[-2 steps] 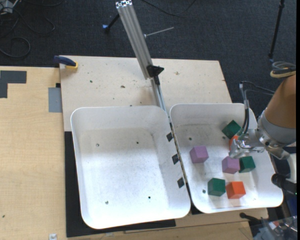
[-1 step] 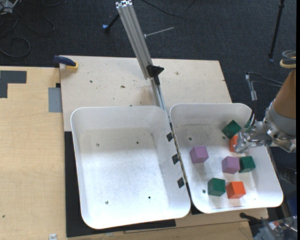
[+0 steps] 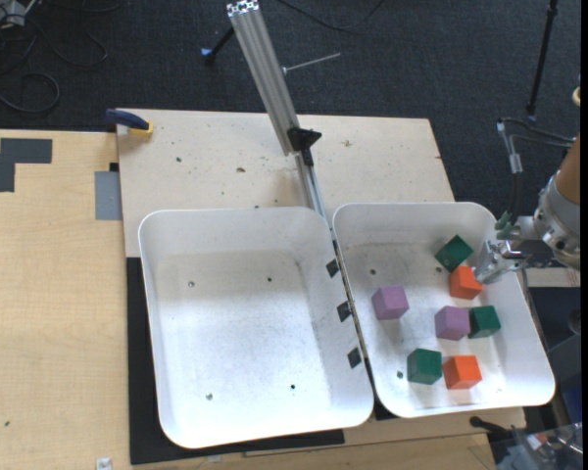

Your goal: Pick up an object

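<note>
The gripper [image 3: 482, 272] is reaching in from the right edge of the frame, its metallic tip sitting just beside the upper orange cube [image 3: 464, 283] in the right bin [image 3: 402, 225]; contact cannot be judged, and whether the pincer is apart or together cannot be told. The bin is a shallow, smooth white tray with rounded corners. Also lying in it are two matte purple cubes [image 3: 389, 302] [image 3: 453, 322], three green cubes [image 3: 455, 253] [image 3: 486, 320] [image 3: 423, 365] and a second orange cube [image 3: 462, 371]. The left bin [image 3: 176, 233] is showing dark specks. A ribbed aluminium rail [image 3: 265, 71] is slanting across the speckled board at upper centre.
</note>
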`<state>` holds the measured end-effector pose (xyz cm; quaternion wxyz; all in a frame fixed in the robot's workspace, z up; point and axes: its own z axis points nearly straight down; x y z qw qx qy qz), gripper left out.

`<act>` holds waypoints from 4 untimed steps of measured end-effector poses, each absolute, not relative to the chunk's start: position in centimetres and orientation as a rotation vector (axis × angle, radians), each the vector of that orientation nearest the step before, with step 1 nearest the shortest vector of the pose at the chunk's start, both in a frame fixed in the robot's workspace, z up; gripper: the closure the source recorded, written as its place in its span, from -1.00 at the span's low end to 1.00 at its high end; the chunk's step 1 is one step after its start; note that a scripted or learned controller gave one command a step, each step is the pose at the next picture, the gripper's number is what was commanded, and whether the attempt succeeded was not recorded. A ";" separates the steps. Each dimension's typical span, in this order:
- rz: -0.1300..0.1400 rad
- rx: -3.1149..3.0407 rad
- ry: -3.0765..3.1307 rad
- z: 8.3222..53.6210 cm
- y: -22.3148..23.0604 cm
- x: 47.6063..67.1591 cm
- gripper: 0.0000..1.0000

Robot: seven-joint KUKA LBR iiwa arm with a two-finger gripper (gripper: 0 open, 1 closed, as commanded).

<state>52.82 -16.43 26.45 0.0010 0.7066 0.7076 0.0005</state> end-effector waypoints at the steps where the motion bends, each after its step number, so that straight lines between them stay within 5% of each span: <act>1: 0.000 2.220 2.227 26.7 -11.9 52.4 1.00; 4: -0.001 2.217 2.231 24.3 3.5 51.1 1.00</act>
